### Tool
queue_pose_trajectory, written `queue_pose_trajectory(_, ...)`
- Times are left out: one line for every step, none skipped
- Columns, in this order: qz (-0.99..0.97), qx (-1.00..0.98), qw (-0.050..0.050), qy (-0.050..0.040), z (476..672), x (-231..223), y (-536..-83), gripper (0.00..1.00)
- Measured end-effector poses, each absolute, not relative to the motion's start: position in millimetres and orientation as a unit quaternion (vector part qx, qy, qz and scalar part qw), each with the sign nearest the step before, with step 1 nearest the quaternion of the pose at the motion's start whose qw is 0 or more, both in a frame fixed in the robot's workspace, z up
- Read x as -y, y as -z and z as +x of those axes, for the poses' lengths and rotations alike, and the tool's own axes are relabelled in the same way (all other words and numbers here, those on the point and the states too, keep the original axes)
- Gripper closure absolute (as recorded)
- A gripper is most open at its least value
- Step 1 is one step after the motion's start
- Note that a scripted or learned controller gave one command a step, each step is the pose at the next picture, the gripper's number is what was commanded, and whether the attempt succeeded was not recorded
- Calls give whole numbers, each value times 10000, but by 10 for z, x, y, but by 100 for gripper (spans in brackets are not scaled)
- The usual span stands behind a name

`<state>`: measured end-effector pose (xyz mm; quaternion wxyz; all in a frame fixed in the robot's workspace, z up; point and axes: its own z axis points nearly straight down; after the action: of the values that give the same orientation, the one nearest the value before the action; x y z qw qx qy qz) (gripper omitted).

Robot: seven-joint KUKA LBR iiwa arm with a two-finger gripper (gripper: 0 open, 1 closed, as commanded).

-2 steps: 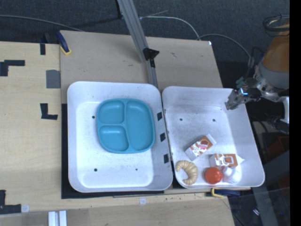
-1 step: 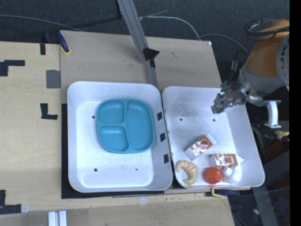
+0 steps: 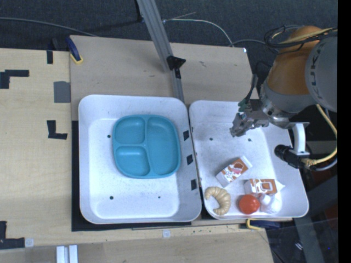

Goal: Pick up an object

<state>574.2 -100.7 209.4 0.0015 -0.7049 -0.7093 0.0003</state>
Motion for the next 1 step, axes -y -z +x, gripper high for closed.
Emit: queue_pose_trajectory(-7048, 7094, 17, -4, 5688, 477, -2033, 100)
